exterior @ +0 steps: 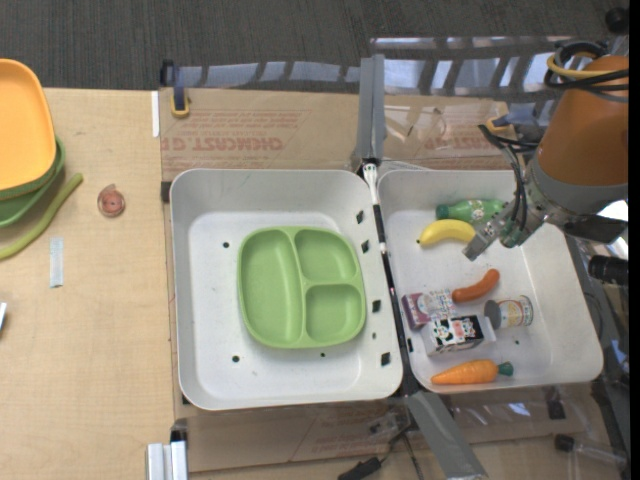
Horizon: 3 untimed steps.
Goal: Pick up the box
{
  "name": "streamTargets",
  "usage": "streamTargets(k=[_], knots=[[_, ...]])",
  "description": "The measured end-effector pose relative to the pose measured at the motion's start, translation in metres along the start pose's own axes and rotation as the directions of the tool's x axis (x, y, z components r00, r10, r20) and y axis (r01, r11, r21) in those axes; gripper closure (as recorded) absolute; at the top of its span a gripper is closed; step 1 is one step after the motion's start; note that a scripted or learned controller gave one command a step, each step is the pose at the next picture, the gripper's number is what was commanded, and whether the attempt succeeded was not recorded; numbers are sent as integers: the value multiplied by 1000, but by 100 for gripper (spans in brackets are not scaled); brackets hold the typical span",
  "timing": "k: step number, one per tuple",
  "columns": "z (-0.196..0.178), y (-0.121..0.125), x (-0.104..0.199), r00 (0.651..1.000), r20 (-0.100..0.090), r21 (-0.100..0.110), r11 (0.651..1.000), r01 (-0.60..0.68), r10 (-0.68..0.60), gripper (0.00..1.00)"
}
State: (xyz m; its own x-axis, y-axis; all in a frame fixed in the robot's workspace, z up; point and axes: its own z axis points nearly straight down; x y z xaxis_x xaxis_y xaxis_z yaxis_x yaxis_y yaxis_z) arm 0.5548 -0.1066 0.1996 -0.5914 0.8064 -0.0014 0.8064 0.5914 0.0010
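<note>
The box [459, 332] is a small black-and-white carton lying in the right bin [570, 298], near its front middle. A pink-and-white packet [424, 306] touches the box's upper left side. My gripper [494, 238] hangs over the back half of the same bin, just right of the banana [446, 232] and well behind the box. Its fingers stand open with nothing between them. The orange-banded wrist [590, 128] rises behind it at the right.
Also in the right bin are a green bottle [472, 209], an orange sausage [476, 285], a small can [510, 313] and a carrot [470, 372]. The left bin [200, 298] holds a green divided plate [302, 287]. Stacked plates [22, 148] sit far left on the bench.
</note>
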Motion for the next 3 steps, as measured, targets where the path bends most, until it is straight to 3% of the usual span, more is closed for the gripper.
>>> streamTargets(k=[1, 2, 3], knots=[[9, 25, 9, 963, 0, 2, 963, -268, 268, 100], [9, 87, 5, 887, 1, 3, 887, -462, 462, 100], [9, 137, 27, 816, 2, 3, 816, -578, 578, 100]])
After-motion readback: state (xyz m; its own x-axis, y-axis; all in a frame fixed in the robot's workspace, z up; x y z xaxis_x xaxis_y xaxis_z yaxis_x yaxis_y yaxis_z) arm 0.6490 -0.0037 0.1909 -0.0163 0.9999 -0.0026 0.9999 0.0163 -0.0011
